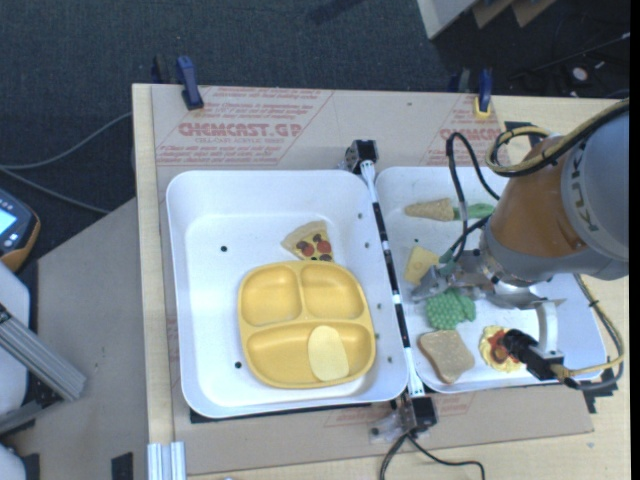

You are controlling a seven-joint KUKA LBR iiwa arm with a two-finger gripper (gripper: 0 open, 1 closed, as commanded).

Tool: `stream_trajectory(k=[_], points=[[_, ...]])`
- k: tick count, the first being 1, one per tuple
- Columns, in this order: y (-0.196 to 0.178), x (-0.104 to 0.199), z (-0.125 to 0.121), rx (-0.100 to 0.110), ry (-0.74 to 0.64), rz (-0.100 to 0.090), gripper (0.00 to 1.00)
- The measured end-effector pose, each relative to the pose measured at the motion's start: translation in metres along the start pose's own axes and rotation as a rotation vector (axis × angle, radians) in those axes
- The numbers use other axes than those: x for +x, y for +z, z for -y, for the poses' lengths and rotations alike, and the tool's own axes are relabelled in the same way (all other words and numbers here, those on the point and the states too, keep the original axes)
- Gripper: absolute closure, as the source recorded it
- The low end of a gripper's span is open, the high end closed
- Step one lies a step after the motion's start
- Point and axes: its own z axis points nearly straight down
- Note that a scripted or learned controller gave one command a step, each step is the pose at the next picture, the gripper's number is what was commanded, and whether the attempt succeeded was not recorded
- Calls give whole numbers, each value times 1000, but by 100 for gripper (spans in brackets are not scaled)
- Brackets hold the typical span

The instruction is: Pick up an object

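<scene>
Green bumpy toy vegetable (450,308) lying just below gripper (437,281) in right white bin (590,320) | yellow cheese wedge (420,264) sitting just above | finger state: cannot tell

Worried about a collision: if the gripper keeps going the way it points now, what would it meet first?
Probably the green toy in the right bin; the gripper points down at it, with the yellow wedge beside it. Depth is unclear.
</scene>
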Motion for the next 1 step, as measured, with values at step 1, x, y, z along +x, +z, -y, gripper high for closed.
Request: stream_trajectory(k=[1], points=[[-32,-1,-78,-3,0,3,0]])
